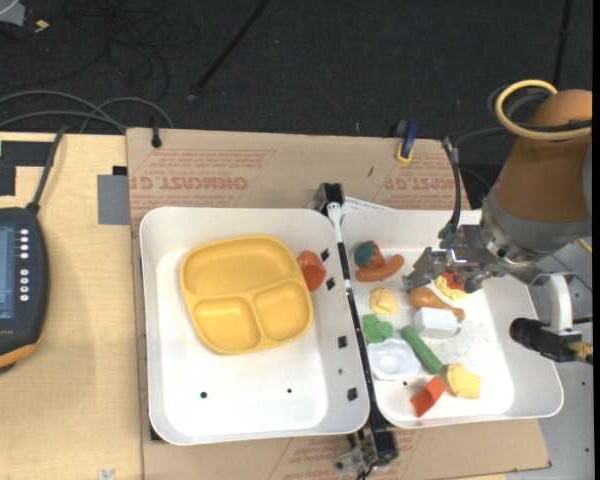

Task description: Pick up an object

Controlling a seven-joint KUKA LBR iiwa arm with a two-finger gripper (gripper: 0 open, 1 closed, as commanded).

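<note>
Item: claw [442, 273], grip state untellable, hovered low over right bin [525, 393] toys at frame right; approach step, descent and closing judged next.

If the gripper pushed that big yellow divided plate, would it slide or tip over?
The yellow divided plate would probably slide rather than tip: it lies flat and wide on the left bin's smooth floor. It looks like stiff moulded plastic, likely light. Its low rounded rim may be awkward to pinch.
</note>
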